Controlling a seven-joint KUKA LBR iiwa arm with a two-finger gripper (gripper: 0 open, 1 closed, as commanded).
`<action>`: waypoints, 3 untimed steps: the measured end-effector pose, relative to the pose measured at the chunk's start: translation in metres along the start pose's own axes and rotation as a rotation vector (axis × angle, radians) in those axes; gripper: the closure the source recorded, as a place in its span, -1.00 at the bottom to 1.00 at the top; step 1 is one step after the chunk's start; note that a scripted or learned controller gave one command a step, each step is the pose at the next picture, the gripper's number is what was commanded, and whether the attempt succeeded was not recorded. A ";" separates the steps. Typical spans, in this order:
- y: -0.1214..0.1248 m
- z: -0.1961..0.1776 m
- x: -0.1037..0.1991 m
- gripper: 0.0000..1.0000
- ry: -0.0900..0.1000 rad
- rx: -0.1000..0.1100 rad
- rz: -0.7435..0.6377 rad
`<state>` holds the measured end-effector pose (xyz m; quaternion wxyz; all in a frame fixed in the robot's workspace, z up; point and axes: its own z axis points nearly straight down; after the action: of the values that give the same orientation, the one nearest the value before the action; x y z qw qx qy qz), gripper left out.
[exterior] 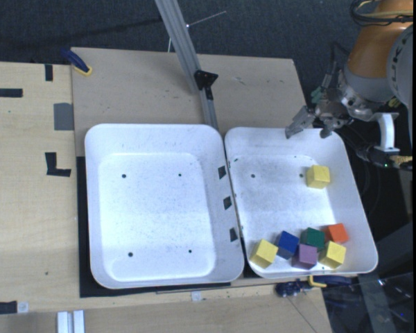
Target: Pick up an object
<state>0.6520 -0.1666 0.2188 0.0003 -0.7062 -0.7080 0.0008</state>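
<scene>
2 white bins (156,134); 3 yellow blocks (317,176), 1 blue (288,242), green (313,238), purple (307,254), orange (337,232).

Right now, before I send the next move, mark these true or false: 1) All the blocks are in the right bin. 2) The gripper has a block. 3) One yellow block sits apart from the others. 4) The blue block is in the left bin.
1) True: every block lies in the right bin.
2) False: the gripper hangs at that bin's far edge with nothing in it.
3) True: the lone yellow block is apart from the near-edge cluster.
4) False: the blue block is in the right bin.
</scene>
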 end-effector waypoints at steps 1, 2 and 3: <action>0.000 0.000 0.000 -1.00 -0.001 0.000 0.000; 0.001 0.061 0.008 -1.00 0.001 0.006 0.001; 0.000 0.127 0.011 -1.00 0.001 0.007 0.000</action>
<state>0.6522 -0.1556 0.0922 0.0032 -0.7061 -0.7081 0.0029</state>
